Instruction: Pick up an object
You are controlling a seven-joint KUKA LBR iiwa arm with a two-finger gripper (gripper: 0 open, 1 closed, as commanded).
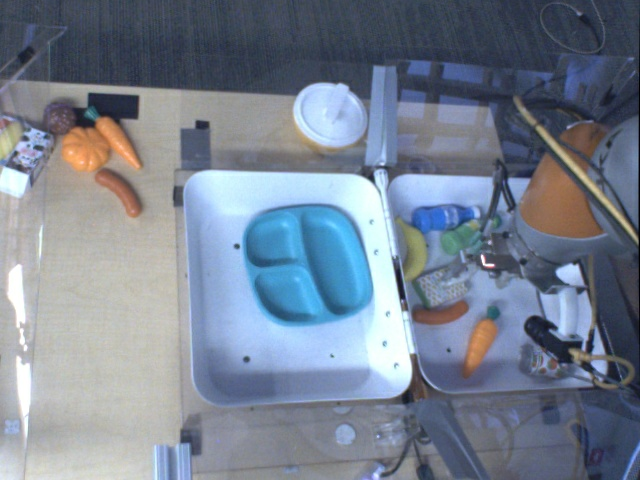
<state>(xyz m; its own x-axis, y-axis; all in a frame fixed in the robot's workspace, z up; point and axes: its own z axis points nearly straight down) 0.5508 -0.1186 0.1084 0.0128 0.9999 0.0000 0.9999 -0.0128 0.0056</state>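
Observation:
The right bin point(445, 373) holds several toy items. A yellow banana point(412, 250) lies along its left wall, with a blue bottle point(440, 216) and a green piece point(462, 236) behind it. A speckled grey packet point(441, 286) sits mid-bin, a red-brown sausage point(440, 314) just in front of it, and an orange carrot point(480, 344) nearer the front. My gripper point(478, 259) hangs low over the bin, right beside the packet and the green piece. Nothing visibly sits in it.
The left bin point(215, 368) carries a blue divided plate point(305, 263). A white lidded cup point(330, 114) stands behind the bins. Toy vegetables, among them a pumpkin point(84, 148) and a sausage point(119, 192), lie on the bench at far left. Cables point(560, 353) crowd the right bin's right side.

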